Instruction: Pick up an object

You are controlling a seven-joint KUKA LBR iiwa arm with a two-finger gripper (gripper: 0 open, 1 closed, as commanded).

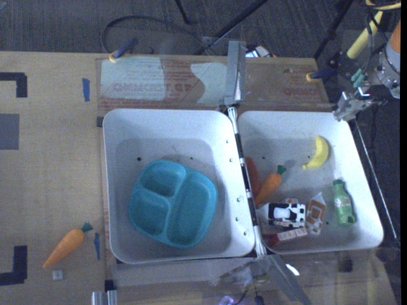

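Nothing is yet grasped: the gripper (pixel 348 104) is held beyond the right bin (pixel 365 189)'s far corner, jaw state indiscernible; descent toward the banana (pixel 317 152) is needed.

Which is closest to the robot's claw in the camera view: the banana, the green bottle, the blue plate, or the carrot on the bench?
From the gripper, top right:
1. Banana, right bin's top.
2. Green bottle, right bin's right side.
3. Blue plate, left bin.
4. Carrot, bench, far left.

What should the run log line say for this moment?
arm: gripper at right bin back corner | held: nothing seen | right bin: banana, carrot, green bottle | left bin: blue plate
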